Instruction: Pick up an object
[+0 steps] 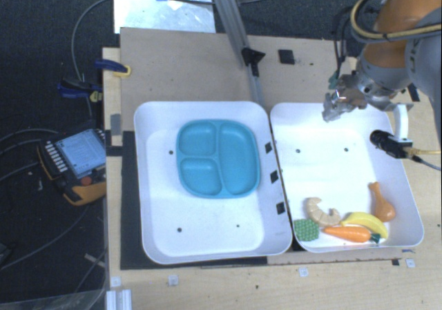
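gripper [334,106] above right bin's [324,163] far edge.

Divided plate [218,158] in left bin [155,233]; toy foods [345,222] clustered at right bin's [331,157] near edge; gripper [334,105] above far edge.

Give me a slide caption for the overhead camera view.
Gripper hovers over right bin's far edge; toy food clusters at near corner; blue tray in left bin.

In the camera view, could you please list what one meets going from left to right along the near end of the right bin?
Green piece → beige shrimp-like piece → carrot → drumstick. The banana overlaps the carrot, so I leave it out.
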